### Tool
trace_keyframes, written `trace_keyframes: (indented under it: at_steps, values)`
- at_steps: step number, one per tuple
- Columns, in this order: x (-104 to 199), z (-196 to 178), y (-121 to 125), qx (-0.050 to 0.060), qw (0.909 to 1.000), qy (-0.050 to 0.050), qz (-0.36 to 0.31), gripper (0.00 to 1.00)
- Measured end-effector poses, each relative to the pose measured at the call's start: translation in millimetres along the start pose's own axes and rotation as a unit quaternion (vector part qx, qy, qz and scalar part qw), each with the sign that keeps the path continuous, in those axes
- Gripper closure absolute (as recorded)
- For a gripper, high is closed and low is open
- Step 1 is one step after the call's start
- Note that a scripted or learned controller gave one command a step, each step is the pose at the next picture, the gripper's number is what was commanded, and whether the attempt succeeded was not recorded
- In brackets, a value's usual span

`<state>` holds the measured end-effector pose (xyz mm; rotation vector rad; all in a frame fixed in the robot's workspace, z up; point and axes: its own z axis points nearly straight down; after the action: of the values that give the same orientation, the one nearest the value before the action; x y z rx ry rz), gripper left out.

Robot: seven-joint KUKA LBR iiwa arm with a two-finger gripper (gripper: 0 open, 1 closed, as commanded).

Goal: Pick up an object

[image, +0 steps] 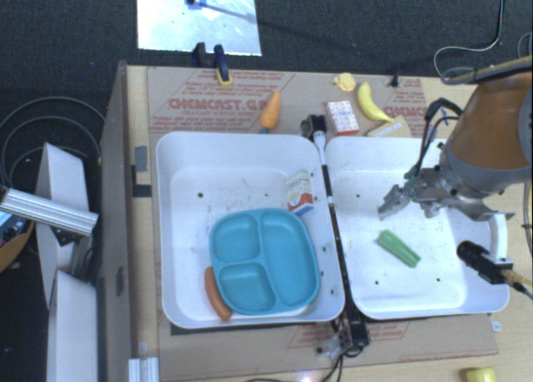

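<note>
Camera view: the end effector (393, 203) hovers over the right bin (433, 301), fingers spread, gripping nothing. A green block (397, 249) lies flat on the bin floor just at 6 o'clock of it. The left bin (179, 205) holds a blue tray (264, 261), a sausage (217, 293) and a small carton (301, 191).

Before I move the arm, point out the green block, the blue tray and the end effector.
green block (397, 249), camera view, middle of its top face.
blue tray (263, 260), camera view, ridge between its compartments.
end effector (391, 204), camera view, at the fingertips, above the right bin.
</note>
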<state>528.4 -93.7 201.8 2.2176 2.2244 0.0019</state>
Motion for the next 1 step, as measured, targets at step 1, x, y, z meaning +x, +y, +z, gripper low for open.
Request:
trace_keyframes:
  at_steps: [1]
  values:
    - [-22.5, 93.7, -6.0, 0.003, 1.0, 0.0, 0.002, 0.0]
